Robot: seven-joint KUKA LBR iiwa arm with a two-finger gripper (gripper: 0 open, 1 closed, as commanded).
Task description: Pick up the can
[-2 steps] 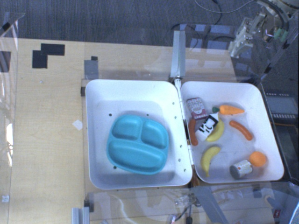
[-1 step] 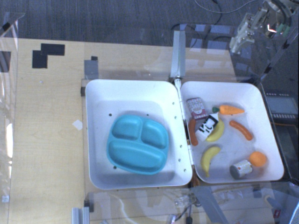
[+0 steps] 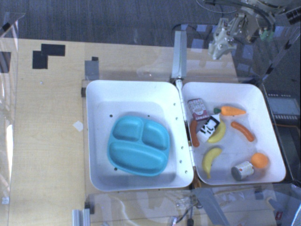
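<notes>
At left, the blue tray lies in its own bin and is none of my business. In the right bin the can lies on its side by the near wall, silvery, touching an orange. I judge myself at the approach: my claw hangs beyond the bins, fingers seemingly apart and gripping nothing. Next I must travel over and descend.

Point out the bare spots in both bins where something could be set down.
Left bin: bare floor rings the blue tray, widest along the top wall and left wall. Right bin: a bare strip under the top wall above the carrot, plus a patch between the lower banana and sausage. It is crowded by the divider and around the can and orange.
</notes>
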